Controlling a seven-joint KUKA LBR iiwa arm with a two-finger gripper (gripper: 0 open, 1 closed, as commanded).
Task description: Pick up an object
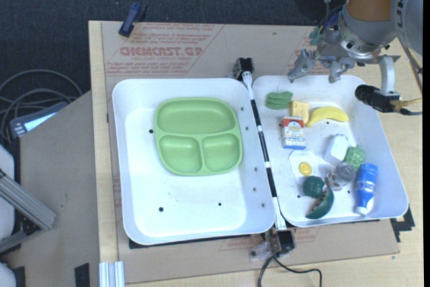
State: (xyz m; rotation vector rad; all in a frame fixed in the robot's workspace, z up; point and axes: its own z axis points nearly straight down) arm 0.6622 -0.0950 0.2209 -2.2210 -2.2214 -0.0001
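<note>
My gripper (316, 70) hangs open over the far rim of the right bin (393, 165), with nothing between its fingers (299, 67). Just in front of it in that bin lie a green round piece (278, 100), a yellow block (299, 109) and a banana (328, 115). A red, white and blue carton (293, 132) sits at mid-bin. Nearer the front are a white object (337, 146), a green crumpled piece (355, 156), a blue bottle (365, 187), a small yellow piece (305, 168) and dark green items (314, 188).
The left bin (134, 198) holds a green divided tray (198, 134). A black clamp (243, 66) sits where the bins meet at the far side. A blue clip (131, 19) lies at the bench's far left corner. Cables lie off the bench to the left.
</note>
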